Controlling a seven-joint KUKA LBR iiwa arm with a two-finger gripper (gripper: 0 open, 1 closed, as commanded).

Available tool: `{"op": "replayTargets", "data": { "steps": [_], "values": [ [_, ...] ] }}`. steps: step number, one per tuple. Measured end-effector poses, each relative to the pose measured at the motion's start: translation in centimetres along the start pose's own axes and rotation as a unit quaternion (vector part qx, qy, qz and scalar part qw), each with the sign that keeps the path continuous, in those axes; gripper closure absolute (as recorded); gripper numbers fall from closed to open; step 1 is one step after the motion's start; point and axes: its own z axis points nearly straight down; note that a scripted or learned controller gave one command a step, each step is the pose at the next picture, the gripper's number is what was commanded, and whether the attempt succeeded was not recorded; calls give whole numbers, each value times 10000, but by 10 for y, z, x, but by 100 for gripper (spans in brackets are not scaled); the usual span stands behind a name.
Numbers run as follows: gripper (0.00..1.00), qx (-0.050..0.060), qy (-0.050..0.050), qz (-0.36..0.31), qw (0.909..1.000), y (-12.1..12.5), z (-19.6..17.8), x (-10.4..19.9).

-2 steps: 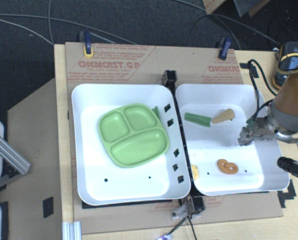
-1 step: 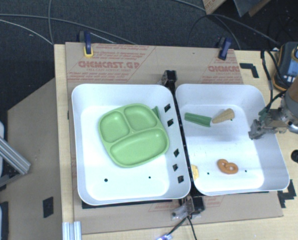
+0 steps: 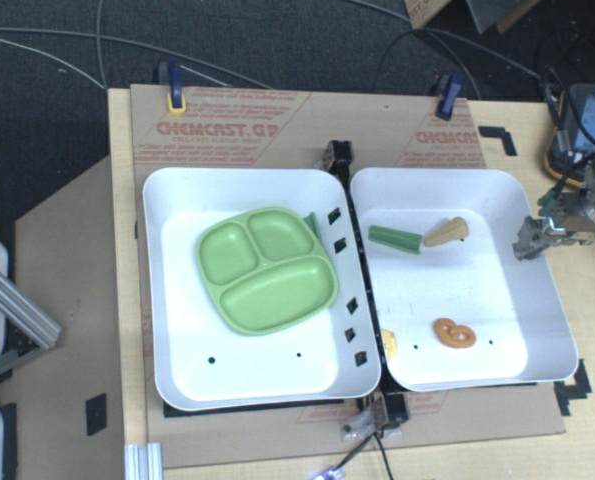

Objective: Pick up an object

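The right bin (image 3: 537, 298) holds a green stick (image 3: 394, 238) lying next to a tan cone-shaped piece (image 3: 446, 232) near its far side. An orange pretzel-shaped piece (image 3: 455, 334) lies near the front, and a small yellow bit (image 3: 388, 344) sits by the bin's left wall. My gripper (image 3: 537, 238) hovers at the right bin's right rim, well to the right of these objects. Nothing is visibly held in it.
The left bin (image 3: 177, 348) bears a green divided plate (image 3: 267, 270). A black divider with clips (image 3: 349, 268) runs between the bins. Blue clamps (image 3: 176, 86) (image 3: 448, 93) hold the cardboard at the back. Cables and arm parts (image 3: 580, 128) crowd the right edge.
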Motion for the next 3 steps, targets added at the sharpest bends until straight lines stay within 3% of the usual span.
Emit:
{"op": "replayTargets", "data": {
  "steps": [1, 3],
  "values": [
    [100, 22, 8, 0, 10000, 1, -21, 0],
    [100, 31, 18, -20, 10000, 33, -10, 94]
  ]
}}
